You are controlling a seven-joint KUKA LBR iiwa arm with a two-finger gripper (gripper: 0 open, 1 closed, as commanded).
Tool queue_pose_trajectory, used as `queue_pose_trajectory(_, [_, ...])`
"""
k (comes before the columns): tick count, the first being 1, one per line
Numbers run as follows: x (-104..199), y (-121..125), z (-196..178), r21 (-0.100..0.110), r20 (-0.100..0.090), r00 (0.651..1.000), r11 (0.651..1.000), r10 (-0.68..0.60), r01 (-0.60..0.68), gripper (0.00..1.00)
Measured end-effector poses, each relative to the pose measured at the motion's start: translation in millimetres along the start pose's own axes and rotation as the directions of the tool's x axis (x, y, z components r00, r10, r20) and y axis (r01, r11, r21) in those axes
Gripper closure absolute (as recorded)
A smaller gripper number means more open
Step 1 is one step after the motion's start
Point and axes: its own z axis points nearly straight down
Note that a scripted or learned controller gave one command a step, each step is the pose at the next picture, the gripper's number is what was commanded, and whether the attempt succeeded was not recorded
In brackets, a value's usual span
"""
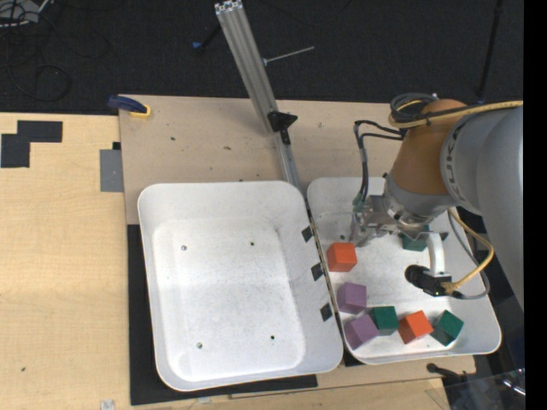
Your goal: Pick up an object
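Note:
The right bin (479, 336) holds several small cubes. An orange cube (342, 256) lies near its left wall, and my gripper (369, 227) hangs low just above and to the right of it, in the bin's upper part. Two purple cubes (352, 296) (361, 329) sit below the orange one. Along the bin's front are a green cube (385, 318), a second orange cube (415, 325) and another green cube (447, 326). A teal block (414, 243) shows partly under the wrist.
The left bin (222, 280) lies beside the right one, with black clips along the shared wall. A slanted aluminium bar (256, 75) rises behind the bins. The arm's cables (432, 280) loop over the right bin. A blue clamp (128, 105) sits at the bench's far left corner.

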Motion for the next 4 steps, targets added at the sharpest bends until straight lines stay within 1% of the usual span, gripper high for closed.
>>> queue_pose_trajectory(1, [3,1,-43,-0.004,0.001,1.0,1.0,-0.009,0.009,1.0])
queue_pose_trajectory(2, [-6,8,-101,-0.006,0.002,1.0,1.0,-0.012,0.012,1.0])
queue_pose_trajectory(3, [1,7,-160,-0.007,0.002,1.0,1.0,-0.014,0.014,1.0])
queue_pose_trajectory(4, [61,0,-149,0.002,-0.001,1.0,1.0,-0.017,0.017,1.0])
